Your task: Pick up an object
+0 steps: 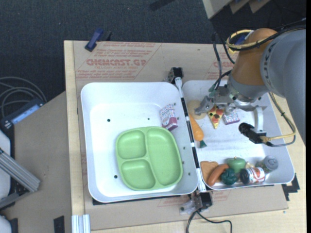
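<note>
My gripper (216, 107) hangs low over the back of the right bin (277, 149), under the orange wrist band. Its fingers reach down around a toy pizza slice (215, 116), yellow with red spots, and a small white and purple packet (232, 117) lies just to the right. An orange carrot (196, 128) lies along the bin's left wall. At the bin's front sit a brown bread piece (208, 168), an orange sausage (217, 174), a green pepper (236, 164), a dark green vegetable (229, 178) and a labelled can (254, 174).
The left bin (97, 130) holds a green divided plate (147, 157) and a small red and white packet (168, 116) near its right wall. A black cable and clip (252, 132) hang from the arm over the right bin. A blue object (94, 40) lies on the cardboard behind.
</note>
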`<state>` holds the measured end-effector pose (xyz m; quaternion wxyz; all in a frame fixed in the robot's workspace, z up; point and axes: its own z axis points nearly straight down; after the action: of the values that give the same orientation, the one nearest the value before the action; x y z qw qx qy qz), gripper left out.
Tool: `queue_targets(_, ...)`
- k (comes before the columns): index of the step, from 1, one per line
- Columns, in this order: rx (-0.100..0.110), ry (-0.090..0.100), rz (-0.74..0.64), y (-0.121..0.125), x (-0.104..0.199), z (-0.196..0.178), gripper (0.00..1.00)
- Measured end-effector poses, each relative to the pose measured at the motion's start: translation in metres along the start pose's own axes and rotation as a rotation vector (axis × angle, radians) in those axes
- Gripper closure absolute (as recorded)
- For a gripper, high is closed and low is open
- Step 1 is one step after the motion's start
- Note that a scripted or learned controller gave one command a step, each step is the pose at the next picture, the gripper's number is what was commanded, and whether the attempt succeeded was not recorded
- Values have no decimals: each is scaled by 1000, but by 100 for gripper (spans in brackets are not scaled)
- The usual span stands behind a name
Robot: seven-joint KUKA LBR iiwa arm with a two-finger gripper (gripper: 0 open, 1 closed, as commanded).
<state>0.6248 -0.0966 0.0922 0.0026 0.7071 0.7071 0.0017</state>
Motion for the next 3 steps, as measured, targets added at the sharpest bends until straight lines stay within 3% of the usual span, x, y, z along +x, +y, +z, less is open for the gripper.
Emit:
queue_targets(1,-3,-3,1,0,-1,-9,100)
queue_targets(2,4,2,-2,-34,75,-94,100)
queue_targets(3,7,0,2,-50,-28,7,100)
